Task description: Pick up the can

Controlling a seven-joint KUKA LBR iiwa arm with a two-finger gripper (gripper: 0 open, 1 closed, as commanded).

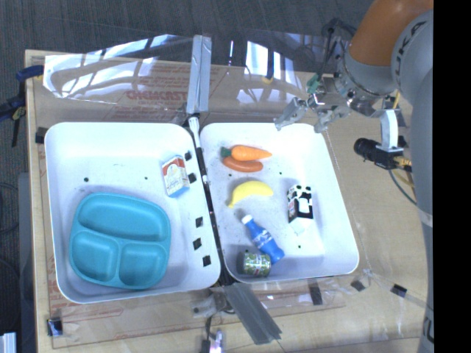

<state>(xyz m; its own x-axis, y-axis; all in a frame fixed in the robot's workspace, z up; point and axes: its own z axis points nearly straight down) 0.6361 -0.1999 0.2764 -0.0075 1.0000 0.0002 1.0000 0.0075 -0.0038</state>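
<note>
1. We see the small green-and-gold printed metal can (257, 263) lying on its side at the near edge of the right-hand shallow white plastic bin (335, 190), just beside the foot of the blue plastic bottle with the white cap (262, 239); whether the two touch we cannot tell.
2. The two-finger gripper (305, 114) hangs over the far rim of that same bin, its metal fingers spread apart and nothing between them; it sits below the grey arm with the orange band (386, 6).
3. The relation that matters: the can lies well apart from the gripper, toward the near side of the bin and a little to the view's left; its long axis runs roughly left to right, so we judge the fingers should close across its short, curved width.
4. Between gripper and can lie an orange plastic carrot (248, 153) on a reddish sausage-shaped piece, a smooth yellow banana (250, 193) and a black-and-white patterned carton (299, 203); the reach crosses above all of these.
5. We judge the can hard, smooth and prone to roll; the bin wall close by leaves little room.
6. The left-hand white bin (66, 153) holds a teal moulded three-compartment tray (120, 237) and a small red-and-white box (174, 175).
</note>
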